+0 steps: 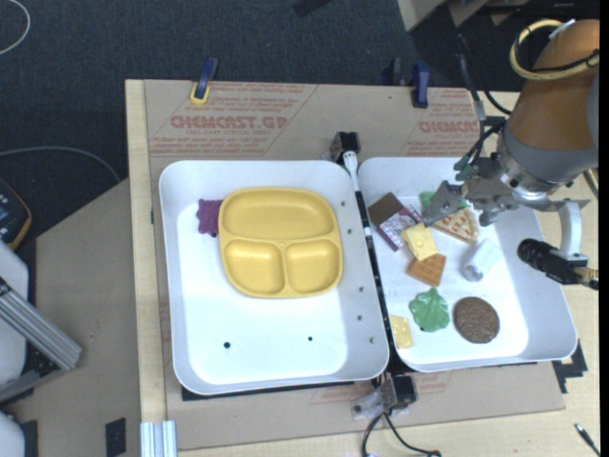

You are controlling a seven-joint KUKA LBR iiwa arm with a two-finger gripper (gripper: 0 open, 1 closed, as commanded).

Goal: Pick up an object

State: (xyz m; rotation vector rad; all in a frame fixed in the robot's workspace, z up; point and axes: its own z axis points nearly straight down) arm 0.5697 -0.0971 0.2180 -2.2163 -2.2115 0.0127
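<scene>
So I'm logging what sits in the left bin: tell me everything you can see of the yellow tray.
The yellow tray is a rounded, plastic-looking plate with three compartments: one wide one along the far side, two smaller ones along the near side. All three look empty. It lies flat, right way up, in the far half of the left bin. A purple thing pokes out at its left edge, partly under or against it.

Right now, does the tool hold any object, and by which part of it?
It cannot be told. The tool is low in the right bin, over the pizza slice, but nothing shows clearly between its fingers.
</scene>
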